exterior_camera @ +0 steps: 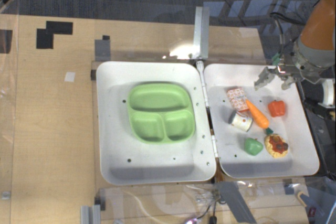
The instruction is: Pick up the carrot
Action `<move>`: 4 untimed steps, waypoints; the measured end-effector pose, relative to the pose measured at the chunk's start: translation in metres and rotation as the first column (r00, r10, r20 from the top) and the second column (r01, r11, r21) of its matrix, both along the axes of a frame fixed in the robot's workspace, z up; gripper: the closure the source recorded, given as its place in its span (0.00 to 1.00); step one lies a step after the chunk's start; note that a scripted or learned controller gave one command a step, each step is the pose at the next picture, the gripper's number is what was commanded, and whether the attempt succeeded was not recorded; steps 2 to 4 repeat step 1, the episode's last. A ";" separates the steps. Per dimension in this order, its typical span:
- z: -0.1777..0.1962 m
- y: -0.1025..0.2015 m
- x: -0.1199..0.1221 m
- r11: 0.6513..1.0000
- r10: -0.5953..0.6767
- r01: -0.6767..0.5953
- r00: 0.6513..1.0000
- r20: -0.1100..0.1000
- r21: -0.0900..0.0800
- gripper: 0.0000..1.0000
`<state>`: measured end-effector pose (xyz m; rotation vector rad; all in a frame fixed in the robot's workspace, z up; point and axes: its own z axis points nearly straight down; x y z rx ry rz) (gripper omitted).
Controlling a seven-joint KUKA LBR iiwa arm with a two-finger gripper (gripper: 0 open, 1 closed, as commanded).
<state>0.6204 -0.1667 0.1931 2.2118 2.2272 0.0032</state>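
Camera view had the carrot [257,114] lying at a slant in the right bin [304,162], its orange body running from upper left down to a green tip at lower right. It was hemmed in. A red-and-white packet [237,98] touched or nearly touched its upper end, a small white can [241,121] sat just beside its left flank, and a pizza slice toy [276,145] lay right by the green tip, with a green pepper [253,146] near that. A red-orange pepper [277,108] stood a little apart on the right.

Above all this, near the bin's far edge, hung the gripper [274,79], its two fingers spread and nothing between them. It was apart from the carrot, toward the upper right.

From where I stood, the crowding looked like the trouble. A finger coming down on the left side could land on the can or the packet instead of clearing them, and then the jaws would close on the wrong thing or knock the carrot aside. The slant mattered too: jaws not turned across the carrot's width might just skid along it. The left bin held a green divided plate [160,113], well out of the way.
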 end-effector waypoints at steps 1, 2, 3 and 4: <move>-0.094 -0.006 -0.019 0.999 -0.039 0.039 0.999 0.019 -0.003 0.00; -0.094 -0.006 -0.019 0.999 -0.039 0.039 0.999 0.019 -0.003 0.00; -0.094 -0.006 -0.019 0.999 -0.039 0.039 0.999 0.019 -0.003 0.00; -0.094 -0.006 -0.019 0.999 -0.039 0.039 0.999 0.019 -0.003 0.00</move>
